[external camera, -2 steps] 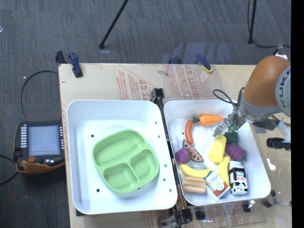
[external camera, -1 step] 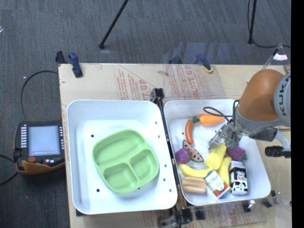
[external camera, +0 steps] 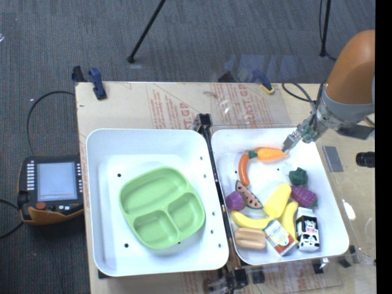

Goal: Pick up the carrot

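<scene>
Right now I have the gripper low at the thick end of the carrot, which lies in the right bin, seemingly not lifted. Grasp and lift remain. Whether anything is gripped I cannot tell; the tip is small and blurred. Farther off sit the toy foods and the green tray.

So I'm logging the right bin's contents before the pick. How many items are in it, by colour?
Orange: 2, carrot, hot dog
Purple: 2
Yellow: 3
Green: 1
Tan: 1
Multicoloured: 3, watermelon slice, red carton, milk carton
Total: 12
</scene>
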`<state>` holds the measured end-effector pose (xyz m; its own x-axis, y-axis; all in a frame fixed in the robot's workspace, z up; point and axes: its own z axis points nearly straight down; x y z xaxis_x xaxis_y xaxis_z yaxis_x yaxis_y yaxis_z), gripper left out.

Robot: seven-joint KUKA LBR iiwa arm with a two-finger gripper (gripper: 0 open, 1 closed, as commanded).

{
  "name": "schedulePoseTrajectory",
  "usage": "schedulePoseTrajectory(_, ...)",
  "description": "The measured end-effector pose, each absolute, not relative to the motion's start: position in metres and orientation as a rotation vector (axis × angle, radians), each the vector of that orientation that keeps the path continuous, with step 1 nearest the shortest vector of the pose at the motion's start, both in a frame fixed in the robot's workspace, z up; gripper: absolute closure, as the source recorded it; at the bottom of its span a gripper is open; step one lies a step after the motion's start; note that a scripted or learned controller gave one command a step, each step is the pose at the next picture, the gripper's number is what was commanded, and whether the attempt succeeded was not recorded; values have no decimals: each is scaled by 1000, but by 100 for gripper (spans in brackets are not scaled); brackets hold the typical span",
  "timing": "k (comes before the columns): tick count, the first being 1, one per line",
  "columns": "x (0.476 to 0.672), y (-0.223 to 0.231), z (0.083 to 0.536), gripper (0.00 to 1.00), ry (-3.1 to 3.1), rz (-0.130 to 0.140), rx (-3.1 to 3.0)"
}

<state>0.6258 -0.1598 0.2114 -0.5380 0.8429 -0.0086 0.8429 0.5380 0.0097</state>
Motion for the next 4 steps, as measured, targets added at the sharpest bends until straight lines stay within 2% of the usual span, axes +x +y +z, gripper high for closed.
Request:
schedulePoseTrajectory(1, 562, -170, 87, 100, 2901, 4, 1211)
schedulePoseTrajectory(2, 619, -159, 230, 100, 2855, 8, 1259)
schedulePoseTrajectory(3, 615, -158, 220, 0, 2871, 3, 1270)
schedulePoseTrajectory(4, 626, -172, 116, 0, 2979, 2, 1027)
